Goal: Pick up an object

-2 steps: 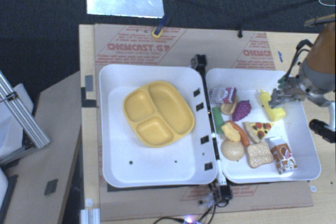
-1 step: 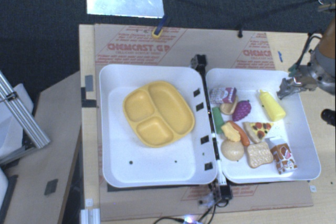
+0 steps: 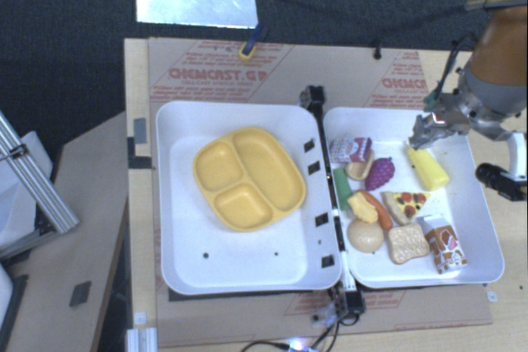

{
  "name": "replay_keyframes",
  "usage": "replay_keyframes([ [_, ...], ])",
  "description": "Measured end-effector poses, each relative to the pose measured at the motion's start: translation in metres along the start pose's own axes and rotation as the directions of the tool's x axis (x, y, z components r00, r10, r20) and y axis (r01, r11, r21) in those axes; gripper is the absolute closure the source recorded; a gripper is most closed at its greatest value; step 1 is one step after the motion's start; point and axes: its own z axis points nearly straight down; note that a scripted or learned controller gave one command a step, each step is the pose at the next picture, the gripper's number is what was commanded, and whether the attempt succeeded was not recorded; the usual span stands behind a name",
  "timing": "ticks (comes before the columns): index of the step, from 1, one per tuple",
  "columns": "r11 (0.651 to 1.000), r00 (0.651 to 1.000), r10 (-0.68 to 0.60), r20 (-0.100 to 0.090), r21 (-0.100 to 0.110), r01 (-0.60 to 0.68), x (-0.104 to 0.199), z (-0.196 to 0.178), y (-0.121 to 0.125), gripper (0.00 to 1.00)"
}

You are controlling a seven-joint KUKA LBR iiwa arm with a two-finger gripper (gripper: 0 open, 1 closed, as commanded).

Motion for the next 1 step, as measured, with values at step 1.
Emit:
replay_keyframes([
  [1,1.000,1.000,0.001,-0.001,0.003,-0.001,0.0530,0.0119,0.0001,1.00],
])
